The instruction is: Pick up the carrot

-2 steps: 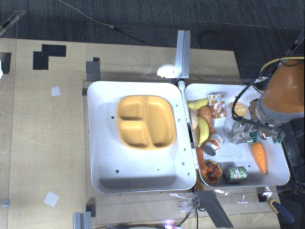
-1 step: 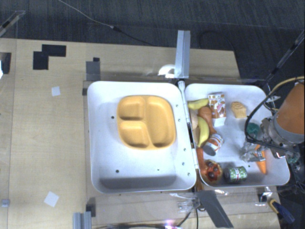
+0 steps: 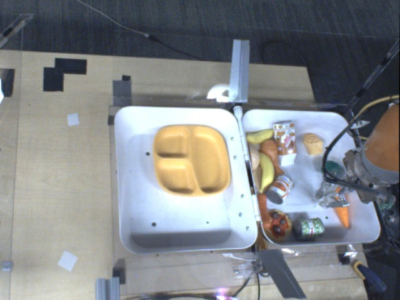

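Hiding the carrot's [image 3: 342, 215] top, the hand [image 3: 333, 195] hangs low; its grip state unclear

The arm [image 3: 382, 149] is cut off by the right edge, and its wrist covers the top of the carrot [image 3: 342, 216] in the right bin [image 3: 369, 230]. The gripper [image 3: 335, 195] is a blur against the carrot. Labels on the cans [image 3: 309, 227] are too small to read.

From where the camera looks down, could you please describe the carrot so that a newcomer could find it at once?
Look in the right-hand shallow white bin, at its near right corner beneath the grey arm's gripper. The small orange tapered carrot lies there, point towards the front rim. The green-labelled can to its left is round and metallic.
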Controlling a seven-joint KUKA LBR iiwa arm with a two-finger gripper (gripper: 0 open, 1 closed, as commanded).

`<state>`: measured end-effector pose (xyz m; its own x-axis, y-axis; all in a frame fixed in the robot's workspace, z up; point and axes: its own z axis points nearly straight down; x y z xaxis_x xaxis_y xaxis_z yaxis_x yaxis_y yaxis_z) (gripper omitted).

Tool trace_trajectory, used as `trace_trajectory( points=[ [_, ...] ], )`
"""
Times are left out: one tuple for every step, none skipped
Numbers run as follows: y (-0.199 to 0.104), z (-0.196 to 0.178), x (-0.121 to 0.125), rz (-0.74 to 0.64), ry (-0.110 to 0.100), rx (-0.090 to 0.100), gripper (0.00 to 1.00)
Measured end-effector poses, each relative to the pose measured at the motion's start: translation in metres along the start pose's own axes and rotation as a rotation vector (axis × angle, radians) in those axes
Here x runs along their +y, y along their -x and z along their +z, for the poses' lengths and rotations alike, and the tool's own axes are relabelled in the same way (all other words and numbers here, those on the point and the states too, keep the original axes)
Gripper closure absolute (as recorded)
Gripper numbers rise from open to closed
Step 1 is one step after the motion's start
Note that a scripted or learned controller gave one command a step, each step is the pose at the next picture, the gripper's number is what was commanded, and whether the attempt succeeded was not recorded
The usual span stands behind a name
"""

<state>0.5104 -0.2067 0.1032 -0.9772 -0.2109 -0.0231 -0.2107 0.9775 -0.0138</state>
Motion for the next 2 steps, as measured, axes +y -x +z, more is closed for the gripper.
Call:
trace_trajectory(
  points=[
    [0.004, -0.094, 0.064, 0.053, 0.008, 0.006, 1.0],
    [0.011, -0.038, 0.03, -0.132, 0.013, 0.016, 1.0]
  ],
)
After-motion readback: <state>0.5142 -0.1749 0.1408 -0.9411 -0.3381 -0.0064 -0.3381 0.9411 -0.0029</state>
